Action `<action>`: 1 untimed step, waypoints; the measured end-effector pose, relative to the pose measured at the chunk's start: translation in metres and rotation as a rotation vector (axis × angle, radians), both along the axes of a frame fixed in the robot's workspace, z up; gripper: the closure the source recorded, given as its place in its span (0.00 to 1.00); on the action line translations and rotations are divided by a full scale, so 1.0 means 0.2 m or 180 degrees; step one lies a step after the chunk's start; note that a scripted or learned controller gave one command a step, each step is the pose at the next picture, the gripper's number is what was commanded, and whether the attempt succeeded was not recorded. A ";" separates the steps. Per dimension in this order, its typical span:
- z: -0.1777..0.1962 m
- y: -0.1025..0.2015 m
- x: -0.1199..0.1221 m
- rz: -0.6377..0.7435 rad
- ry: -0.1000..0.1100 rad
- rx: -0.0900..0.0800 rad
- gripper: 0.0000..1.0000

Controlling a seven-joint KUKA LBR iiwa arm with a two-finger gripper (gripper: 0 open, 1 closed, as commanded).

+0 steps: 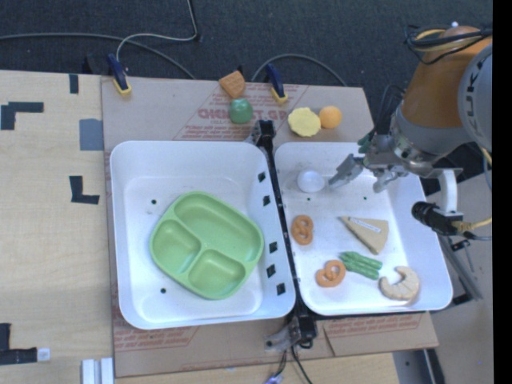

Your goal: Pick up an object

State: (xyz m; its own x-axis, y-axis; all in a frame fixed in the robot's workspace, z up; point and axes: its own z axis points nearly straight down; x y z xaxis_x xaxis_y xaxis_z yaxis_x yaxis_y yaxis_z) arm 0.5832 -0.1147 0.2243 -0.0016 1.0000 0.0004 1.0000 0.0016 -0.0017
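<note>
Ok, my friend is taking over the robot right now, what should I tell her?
Gripper: open, holding nothing, low over the right bin, beside the white ball.
Also in that bin: pretzel, cheese wedge, green beans, orange ring, croissant.
Left bin: green divided plate.
Done: nothing picked up.
Left: grab one object; the ball is nearest.

Grey arm (472, 78), orange band, black cables, grey two-finger hand (364, 174).

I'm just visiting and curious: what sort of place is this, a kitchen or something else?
Probably a robot lab, not a kitchen: a robot arm reaches over two white bins clamped to a bench, the food looks like toys, such as the pretzel, and cables trail behind.
</note>
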 end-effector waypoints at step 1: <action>-0.05 -0.32 -0.29 -0.0009 0.0000 -0.0006 0.00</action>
